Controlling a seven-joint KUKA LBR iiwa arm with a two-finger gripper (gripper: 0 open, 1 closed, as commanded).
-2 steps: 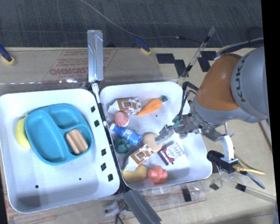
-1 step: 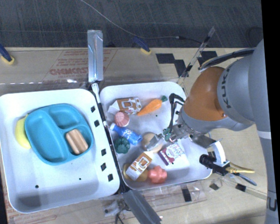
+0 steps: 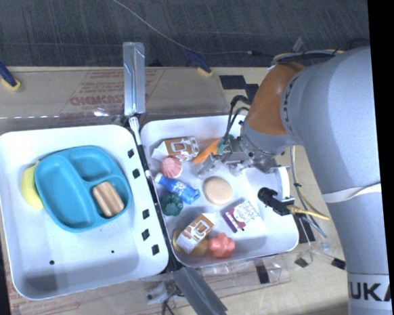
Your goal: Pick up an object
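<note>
My gripper (image 3: 226, 159) hangs low over the back of the right bin (image 3: 285, 238), with the grey arm reaching in from the right. Just left of it lies an orange carrot (image 3: 205, 151), and a tan round biscuit (image 3: 218, 190) sits directly in front of it. A small brown-and-white carton (image 3: 180, 148) stands at the bin's back left. Nothing is visibly held.
The right bin also holds a pink ball (image 3: 171, 167), a blue toy (image 3: 180, 188), a green piece (image 3: 171, 203), a red-and-white packet (image 3: 243, 216), a second carton (image 3: 196, 233) and a red fruit (image 3: 221, 246). The left bin (image 3: 29, 268) holds a blue divided plate (image 3: 66, 181) with a bread roll (image 3: 108, 198), and a banana (image 3: 29, 188).
</note>
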